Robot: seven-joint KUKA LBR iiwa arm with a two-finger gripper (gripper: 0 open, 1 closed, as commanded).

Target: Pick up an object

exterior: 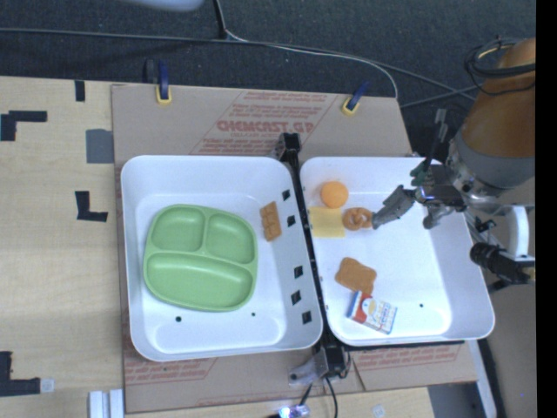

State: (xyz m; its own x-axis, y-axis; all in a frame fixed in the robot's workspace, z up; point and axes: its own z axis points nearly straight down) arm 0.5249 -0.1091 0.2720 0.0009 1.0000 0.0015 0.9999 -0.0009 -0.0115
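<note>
1. Where the cardboard sheet [261,120] meets the wooden bench [52,233], the left bin [139,177] begins, and a green divided plate [201,258] lies in its left and middle part, near the left wall but not touching it.
2. Between the plate and the bin's right wall lies a small brown cracker [271,221], just beside the plate's upper right corner; the floor below it, along the right wall and front edge, is bare white.
3. A black divider [300,242] runs where the two bins meet, from the back edge down to the front.
4. Just right of that divider, in the right bin [452,303], a pale yellow block [326,225] sits near the left wall, with an orange ball [333,193] just behind it and a small brown round pastry [356,219] touching its right side.
5. Nearer the front lie a brown toast-like piece [355,275] and, just below it, a small white printed packet [374,313] close to the front rim.
6. The gripper [383,217] reaches in over the right rim, its dark fingertip right beside the pastry; whether the fingers are spread or closed I cannot tell, and nothing is seen held.
7. The right half of this bin's floor, under and below the arm, lies open.
</note>
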